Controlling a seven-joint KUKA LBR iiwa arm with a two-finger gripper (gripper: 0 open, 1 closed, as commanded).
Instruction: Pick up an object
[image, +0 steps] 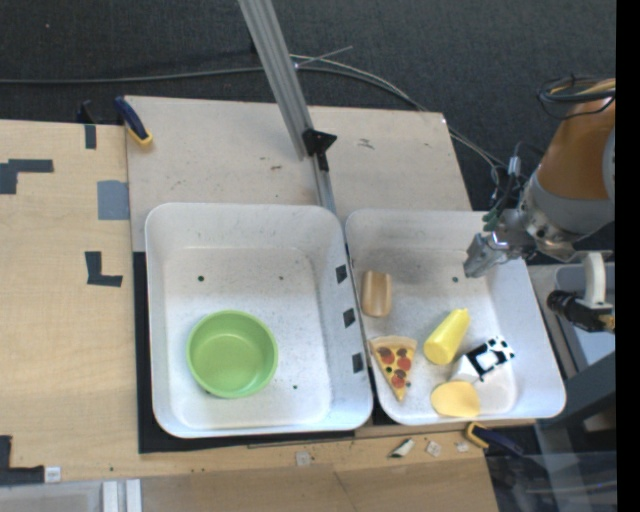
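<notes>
Looking down from the fixed camera, we have the gripper (478, 258) hanging over the right bin (420, 232), close to that bin's far right edge, with the grey arm (572, 175) leaning in from the bench's right side. Nothing sits between its tips, and how it stands we cannot tell; it is too small and dark to read. So nothing is picked yet, by our judgement.

Candidates are crowded toward the near edge of that bin: a yellow cylinder (446, 335) lying tilted, a pizza slice toy (394, 364) just beside it toward the left wall, a yellow rounded piece (456, 400) in the near right corner, touching a black-and-white block (489, 357). A tan bread-like piece (376, 293) lies apart, by the left wall.

Over in the left bin (170, 235), a green bowl (232, 352) rests alone near the near left corner.

We'd guess the cylinder is the easiest reach, being nearest below the gripper.
</notes>
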